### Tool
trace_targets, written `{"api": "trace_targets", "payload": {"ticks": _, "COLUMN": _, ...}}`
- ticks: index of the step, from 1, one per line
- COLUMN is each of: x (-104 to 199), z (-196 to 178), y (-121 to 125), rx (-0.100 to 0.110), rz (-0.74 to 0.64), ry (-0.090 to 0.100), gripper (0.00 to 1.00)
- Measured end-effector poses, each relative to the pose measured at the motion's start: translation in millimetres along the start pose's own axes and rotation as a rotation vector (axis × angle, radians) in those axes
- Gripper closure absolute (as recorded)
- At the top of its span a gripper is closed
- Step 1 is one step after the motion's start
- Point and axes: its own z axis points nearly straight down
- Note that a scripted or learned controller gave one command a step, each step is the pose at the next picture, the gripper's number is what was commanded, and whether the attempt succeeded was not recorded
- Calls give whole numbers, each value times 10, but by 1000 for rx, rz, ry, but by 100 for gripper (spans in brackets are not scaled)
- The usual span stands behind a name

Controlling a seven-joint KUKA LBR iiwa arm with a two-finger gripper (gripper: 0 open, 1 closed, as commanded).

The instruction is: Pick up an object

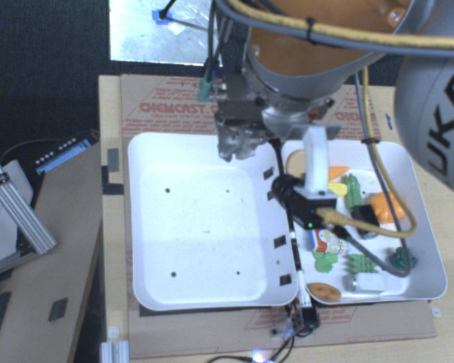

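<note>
Orange wedge (337, 172): small, by the right bin's (427, 274) far wall.
Ridged green piece (353, 190): lying flat, bin's far half.
Orange lump (384, 205): mid-bin.
Green figure (325, 262): flat, near the bin's view-left wall.
Teal lump (402, 260): toward the bin's view-right wall.
White block (365, 282): by the bin's near rim.
Brown oval (324, 291): bin's near view-left corner.

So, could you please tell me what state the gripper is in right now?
Gripper: open or closed cannot be told; it hangs over the far rim of the left bin.
</note>
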Motion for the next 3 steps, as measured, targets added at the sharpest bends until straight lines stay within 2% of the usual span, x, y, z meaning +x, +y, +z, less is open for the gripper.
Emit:
{"api": "trace_targets", "payload": {"ticks": 1, "x": -249, "z": -591, "y": 1055, "rx": -12, "rz": 13, "ry": -1, "gripper": 100}}
{"api": "trace_targets", "payload": {"ticks": 2, "x": -423, "z": -574, "y": 84, "rx": -1, "rz": 5, "ry": 0, "gripper": 100}}
{"api": "trace_targets", "payload": {"ticks": 3, "x": -997, "z": -563, "y": 514, "rx": -3, "rz": 14, "ry": -3, "gripper": 100}}
